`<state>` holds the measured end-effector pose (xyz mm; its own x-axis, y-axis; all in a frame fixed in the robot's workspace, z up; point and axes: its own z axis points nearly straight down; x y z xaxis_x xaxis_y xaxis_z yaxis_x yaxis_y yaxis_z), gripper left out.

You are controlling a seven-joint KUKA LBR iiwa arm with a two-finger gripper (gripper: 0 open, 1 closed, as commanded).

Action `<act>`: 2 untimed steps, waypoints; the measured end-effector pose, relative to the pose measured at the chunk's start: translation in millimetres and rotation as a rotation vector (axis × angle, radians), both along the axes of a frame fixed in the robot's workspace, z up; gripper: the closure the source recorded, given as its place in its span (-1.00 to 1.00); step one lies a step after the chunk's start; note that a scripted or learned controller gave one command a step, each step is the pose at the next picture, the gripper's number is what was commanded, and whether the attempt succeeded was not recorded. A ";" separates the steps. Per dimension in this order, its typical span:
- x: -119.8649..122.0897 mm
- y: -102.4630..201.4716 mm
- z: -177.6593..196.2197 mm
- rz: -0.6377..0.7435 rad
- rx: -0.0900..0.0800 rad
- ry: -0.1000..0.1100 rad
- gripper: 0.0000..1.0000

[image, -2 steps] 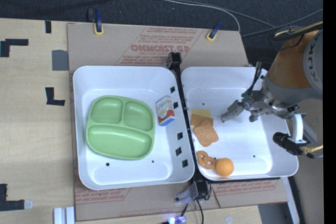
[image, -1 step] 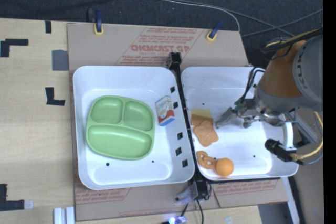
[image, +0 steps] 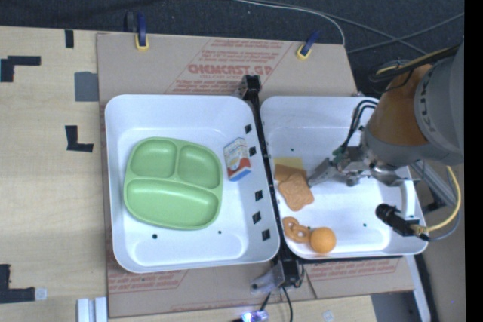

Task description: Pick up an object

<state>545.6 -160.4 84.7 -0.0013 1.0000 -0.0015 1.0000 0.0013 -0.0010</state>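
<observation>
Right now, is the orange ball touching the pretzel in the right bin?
Touching. The camera view shows the orange ball pressed against the pretzel, no white floor visible between them.

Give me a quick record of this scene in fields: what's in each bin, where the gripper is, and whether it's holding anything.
left bin: green divided plate; small carton standing by the right wall
right bin: toast slice over a yellow slice, pretzel, orange ball
gripper: low in the right bin, just right of the toast slice
arm: reaching in from the right
held item: none visible between the fingers
task status: nothing picked up yet
</observation>
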 end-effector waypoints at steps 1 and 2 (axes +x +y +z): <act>0.4 -0.8 11.6 -0.001 -0.004 -0.004 1.00; 3.6 -4.7 73.9 0.000 0.000 -0.005 1.00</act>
